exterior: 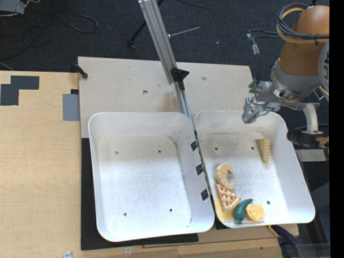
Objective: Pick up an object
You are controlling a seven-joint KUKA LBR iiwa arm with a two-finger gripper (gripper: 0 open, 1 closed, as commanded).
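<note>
**Pincer above the right bin's far edge, toys lying below**

The arm [301, 47] reaches in from the right, and its pincer [251, 113] hangs over the far rim of the right bin [293, 160]. How far its tips are parted cannot be told from this slant; nothing shows between them.

The things to pick lie in the right bin. A tan cone [264, 150] rests near the bin's right wall, well apart from the others; its long axis runs roughly from far to near, tilted slightly, with the narrow tip toward the near edge. By the left wall sits a curled croissant [224, 175], and just beside it, nearer the camera, a waffle wedge [227, 198] with red trim, its point toward the near side. Next come a green pepper-like piece [241, 209] and, touching it, a yellow ridged piece [256, 213].

The left bin [102, 138] stands beside it on the desk [123, 85].
</note>
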